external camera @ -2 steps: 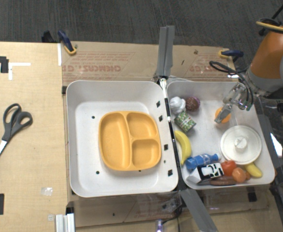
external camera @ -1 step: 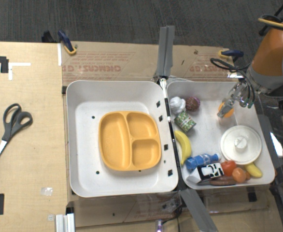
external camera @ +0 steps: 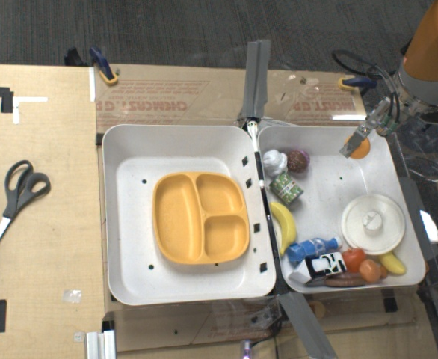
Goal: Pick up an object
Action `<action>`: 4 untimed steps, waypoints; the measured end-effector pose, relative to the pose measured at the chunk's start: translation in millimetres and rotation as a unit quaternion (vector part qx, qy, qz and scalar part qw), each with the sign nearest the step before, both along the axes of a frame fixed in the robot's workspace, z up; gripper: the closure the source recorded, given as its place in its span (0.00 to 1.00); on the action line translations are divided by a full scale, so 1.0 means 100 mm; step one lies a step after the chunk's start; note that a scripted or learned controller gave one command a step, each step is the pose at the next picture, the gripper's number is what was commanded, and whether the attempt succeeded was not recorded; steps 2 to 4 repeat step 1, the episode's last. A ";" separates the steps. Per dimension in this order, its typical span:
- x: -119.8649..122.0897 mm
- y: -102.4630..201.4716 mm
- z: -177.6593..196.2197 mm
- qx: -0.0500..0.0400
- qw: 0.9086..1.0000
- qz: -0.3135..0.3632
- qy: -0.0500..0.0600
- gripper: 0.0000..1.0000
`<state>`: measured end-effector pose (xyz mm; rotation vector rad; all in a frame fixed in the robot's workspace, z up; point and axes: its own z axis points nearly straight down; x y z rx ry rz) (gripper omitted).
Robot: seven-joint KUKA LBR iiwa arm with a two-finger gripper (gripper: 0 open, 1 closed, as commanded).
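My gripper (external camera: 359, 146) hangs over the far right corner of the right bin (external camera: 331, 200), with a small orange ball (external camera: 362, 149) pinched at its fingertips. One grey finger (external camera: 350, 146) covers the ball's left side. Below it in this bin lie a white round lid (external camera: 373, 221), a banana (external camera: 282, 226), a blue bottle (external camera: 312, 248), a green packet (external camera: 287, 188), a purple ball (external camera: 299, 160) and a silvery wad (external camera: 273, 160). A black-and-white box (external camera: 325, 264), a red tomato (external camera: 353, 259) and a yellow lemon (external camera: 392, 262) crowd the near corner.
The left bin (external camera: 125, 200) holds an orange divided plate (external camera: 202, 217). Scissors (external camera: 17, 193) lie on the wooden bench at far left. A grey bar (external camera: 256, 81) runs back from the seam between the bins. Cables (external camera: 361, 69) sit behind the right bin.
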<state>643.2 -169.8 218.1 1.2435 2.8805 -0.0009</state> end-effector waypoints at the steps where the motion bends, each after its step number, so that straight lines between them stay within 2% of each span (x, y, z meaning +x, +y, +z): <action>1: -0.04 0.90 0.39 0.001 0.999 -0.046 0.001 1.00; 4: -0.04 0.90 0.39 0.001 0.999 -0.046 0.001 1.00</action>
